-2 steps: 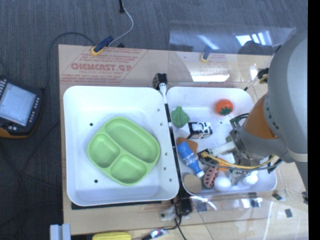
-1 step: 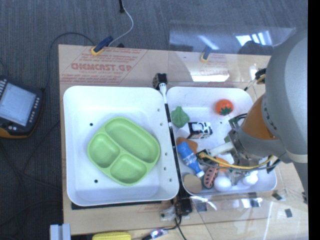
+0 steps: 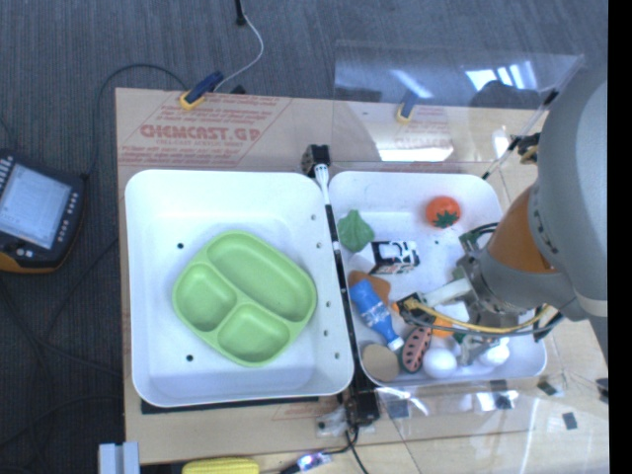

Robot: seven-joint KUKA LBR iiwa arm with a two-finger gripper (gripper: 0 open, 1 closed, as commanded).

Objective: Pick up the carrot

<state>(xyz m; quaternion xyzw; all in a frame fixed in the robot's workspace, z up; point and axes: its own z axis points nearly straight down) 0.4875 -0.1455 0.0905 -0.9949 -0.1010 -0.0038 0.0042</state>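
I take the carrot (image 3: pixel 443 211) to be the small orange-red piece with a green tuft on top, though from this angle it reads stubby and rounded, and I cannot rule out a tomato. It lies alone on bare white floor near the far right corner of the right bin (image 3: pixel 415 188), clear of the other toys.

It looks like a moulded play-food piece, so I judge it light, rigid and fairly slick, likely to skid or roll if nudged from one side. I would take it across the orange body, just below the green top, closing squarely so it cannot squirt out. The leafy end looks too small and uneven to trust.

The gripper (image 3: pixel 472 339) sits low at the near end of the same bin, under the arm (image 3: pixel 553 235), among a clutter of toys: a blue bottle (image 3: pixel 375 306), a white egg (image 3: pixel 439 361) and some yellow and red pieces I cannot name. The wrist and its cables hide it, so I cannot tell whether it is released or clenched, and I see nothing held in it. It is well apart from the carrot.

The left bin (image 3: pixel 148 265) holds a green divided plate (image 3: pixel 245 296), which does not matter for this pick.
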